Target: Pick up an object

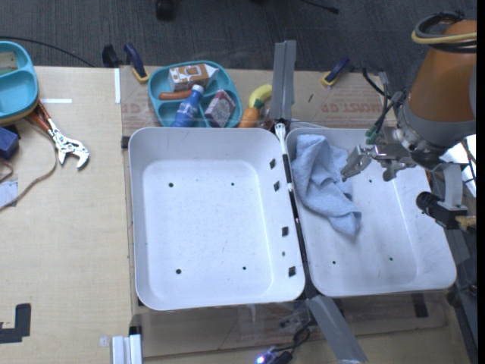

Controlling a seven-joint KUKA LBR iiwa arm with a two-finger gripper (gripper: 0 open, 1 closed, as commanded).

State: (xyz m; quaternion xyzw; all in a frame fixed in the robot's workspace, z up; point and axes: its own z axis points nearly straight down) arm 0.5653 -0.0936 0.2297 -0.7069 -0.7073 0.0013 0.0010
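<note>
- The gripper point(371, 164) hangs at the right of the frame, over the upper part of the right bin point(409, 275), below the orange band of the arm point(447, 67).
- Its two fingers stand spread apart, with bare bin floor showing between them; nothing sits in the gap.
- The left fingertip point(350, 170) is just beside the right edge of the blue cloth point(322, 184); whether it touches the cloth cannot be told.
- One blue cloth, crumpled, lies in the upper left part of the right bin, against the wall it shares with the divider, trailing down toward the bin's middle.
- Two white bins sit side by side in the middle of the frame; the left bin point(151, 279) shows a bare floor with small dark spots.
- One teal tray point(159, 101) sits above the left bin at upper centre, holding a blue bottle point(186, 106), a small box point(189, 74) and several smaller items too jumbled to count.
- One yellow banana-like item point(260, 95) and one orange item point(249, 117) lie just right of that tray.
- One adjustable wrench point(67, 146) lies at the left of the frame, below a second teal tray point(19, 89) cut by the frame's left edge.
- Two blue-and-yellow clamps grip the bench's far edge: one clamp point(136, 63) at upper left of the tray, another clamp point(336, 72) at upper right.
</note>
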